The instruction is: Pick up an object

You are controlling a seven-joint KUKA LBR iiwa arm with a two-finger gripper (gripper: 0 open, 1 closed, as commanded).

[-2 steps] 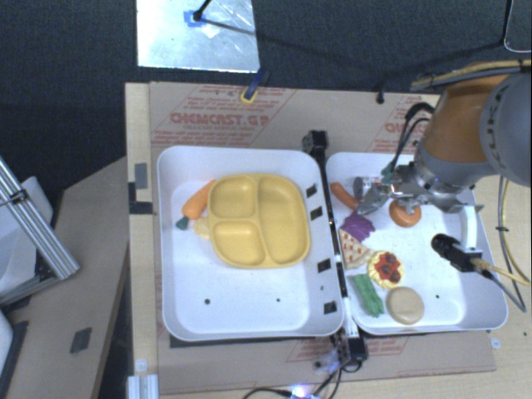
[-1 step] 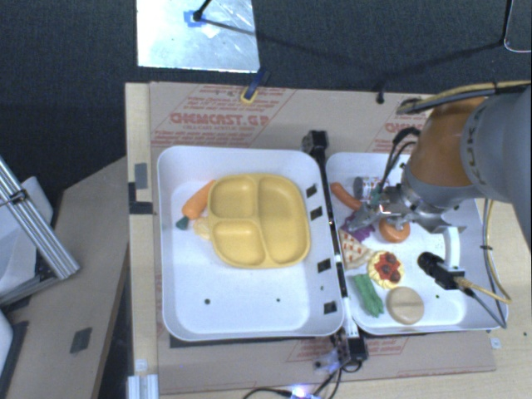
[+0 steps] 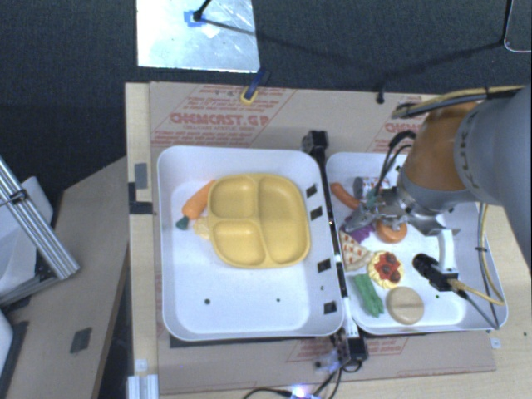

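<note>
The arm (image 3: 490,148) is a thick, rounded grey tube with a broad orange band (image 3: 436,152) just behind the claw (image 3: 371,214). The claw is small, of dull grey metal with dark parts. Thin black cables (image 3: 391,152) loop from the band's edge toward the claw.

The gripper (image 3: 366,216) hung low in the right bin (image 3: 470,310), just beside a hot dog (image 3: 343,194). Below the gripper lay a pizza slice (image 3: 355,254), a green bean (image 3: 367,295) and a round bun (image 3: 405,304). In the left bin (image 3: 179,306) a yellow plate (image 3: 253,219) touched a carrot (image 3: 196,201).
</note>
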